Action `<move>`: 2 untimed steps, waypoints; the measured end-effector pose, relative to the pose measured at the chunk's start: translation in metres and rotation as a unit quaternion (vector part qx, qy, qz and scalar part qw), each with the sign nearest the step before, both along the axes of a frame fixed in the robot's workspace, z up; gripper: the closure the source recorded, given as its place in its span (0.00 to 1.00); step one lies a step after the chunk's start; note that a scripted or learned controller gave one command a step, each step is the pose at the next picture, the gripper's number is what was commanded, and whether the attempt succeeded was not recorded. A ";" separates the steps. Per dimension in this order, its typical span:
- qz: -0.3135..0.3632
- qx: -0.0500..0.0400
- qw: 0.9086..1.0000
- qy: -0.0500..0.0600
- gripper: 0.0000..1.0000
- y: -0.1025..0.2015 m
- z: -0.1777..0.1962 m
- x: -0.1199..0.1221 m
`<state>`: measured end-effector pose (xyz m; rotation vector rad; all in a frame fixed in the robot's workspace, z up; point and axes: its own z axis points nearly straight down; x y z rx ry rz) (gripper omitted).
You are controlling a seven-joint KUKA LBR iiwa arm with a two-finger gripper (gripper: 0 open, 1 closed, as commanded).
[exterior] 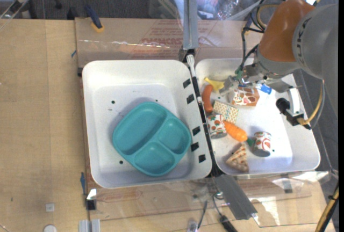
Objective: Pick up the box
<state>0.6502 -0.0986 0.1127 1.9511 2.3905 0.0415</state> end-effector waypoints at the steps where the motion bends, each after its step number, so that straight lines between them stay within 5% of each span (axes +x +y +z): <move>1: 0.055 0.006 0.998 0.020 0.00 -0.004 -0.018 -0.028; 2: 0.132 0.002 0.991 0.019 0.00 -0.002 -0.018 -0.040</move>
